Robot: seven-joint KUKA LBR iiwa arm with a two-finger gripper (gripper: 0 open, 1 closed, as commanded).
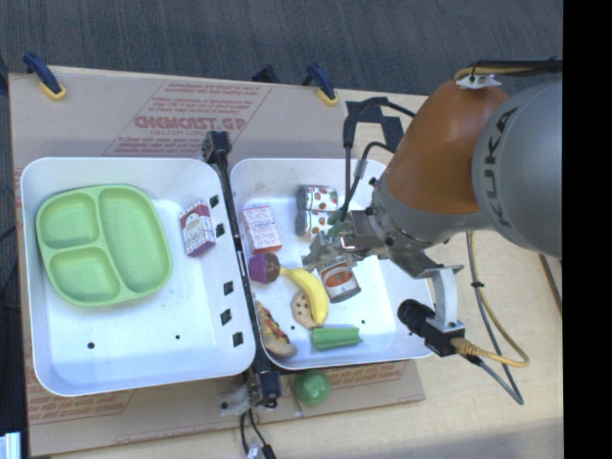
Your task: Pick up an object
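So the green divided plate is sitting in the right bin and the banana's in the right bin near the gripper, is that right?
Not quite. The green divided plate lies in the left bin, not the right one, as the camera view shows. The rest holds: the banana is in the right bin, close to the gripper.

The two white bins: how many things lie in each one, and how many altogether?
Left bin: 2, a green divided plate and a small red carton.
Right bin: 8, a pink carton, a patterned can, a purple onion, a banana, a cookie, a red-labelled can, a green block and a sandwich-like toy.
Total: 10.
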